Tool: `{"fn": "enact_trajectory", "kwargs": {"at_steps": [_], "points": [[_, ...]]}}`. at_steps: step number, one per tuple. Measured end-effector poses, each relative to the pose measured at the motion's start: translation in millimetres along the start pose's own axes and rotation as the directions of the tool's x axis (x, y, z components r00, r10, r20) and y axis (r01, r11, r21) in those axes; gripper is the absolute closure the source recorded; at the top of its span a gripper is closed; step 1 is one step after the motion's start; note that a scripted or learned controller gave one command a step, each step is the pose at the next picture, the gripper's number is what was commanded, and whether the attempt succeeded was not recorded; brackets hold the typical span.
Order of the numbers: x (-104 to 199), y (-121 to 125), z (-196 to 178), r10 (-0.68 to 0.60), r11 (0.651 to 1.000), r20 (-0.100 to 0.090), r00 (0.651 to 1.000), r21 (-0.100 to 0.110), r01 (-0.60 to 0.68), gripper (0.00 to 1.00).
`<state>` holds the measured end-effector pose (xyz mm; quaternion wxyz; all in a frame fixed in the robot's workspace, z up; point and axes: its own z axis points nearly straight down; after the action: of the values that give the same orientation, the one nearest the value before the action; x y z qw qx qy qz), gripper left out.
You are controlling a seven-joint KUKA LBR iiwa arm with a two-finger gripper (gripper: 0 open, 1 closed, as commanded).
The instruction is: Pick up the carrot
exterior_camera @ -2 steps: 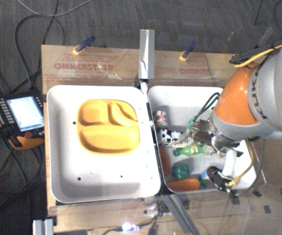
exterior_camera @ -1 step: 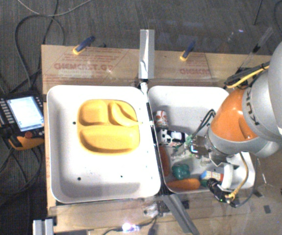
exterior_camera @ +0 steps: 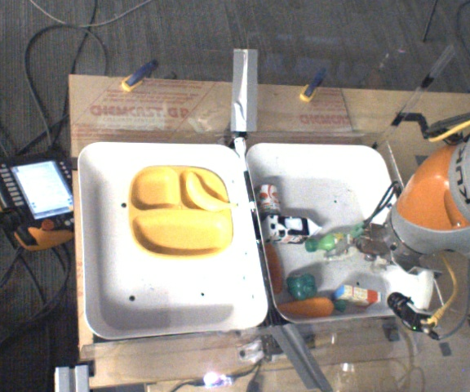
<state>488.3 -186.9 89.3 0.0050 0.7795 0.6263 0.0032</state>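
The carrot (exterior_camera: 308, 306) lies flat at about six o'clock in the right bin (exterior_camera: 333, 158), close to the near wall, with a small teal toy (exterior_camera: 303, 285) touching it just above and a little boxed item (exterior_camera: 356, 296) just beside it at three o'clock. Nothing has lifted it; it rests on the bin floor. The arm (exterior_camera: 435, 198) comes in from three o'clock, and its gripper (exterior_camera: 371, 241) hangs over the bin's right half, near a green bottle (exterior_camera: 330, 241) and well up from the carrot, toward the one o'clock side of it. Whether it is open or closed I cannot tell from here. The left bin (exterior_camera: 96, 300) on the worktop (exterior_camera: 161, 104) holds a yellow divided tray (exterior_camera: 182, 210). By my reckoning the pick is hardly begun: the gripper has yet to move toward six o'clock, come down over the carrot, and close on it.
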Motion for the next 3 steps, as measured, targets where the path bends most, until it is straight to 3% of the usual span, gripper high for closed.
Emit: {"fn": "enact_trajectory", "kwargs": {"at_steps": [1,2,3], "points": [[59.8,-14.0,-0.2,0.51,0.86,0.002,0.86,-0.003,-0.51,0.0],[59.8,-14.9,-8.9,0.51,0.86,0.005,0.86,0.001,-0.51,1.0],[90.5,-17.8,-111.2,0.403,0.915,0.01,0.915,0.014,-0.403,1.0]]}}
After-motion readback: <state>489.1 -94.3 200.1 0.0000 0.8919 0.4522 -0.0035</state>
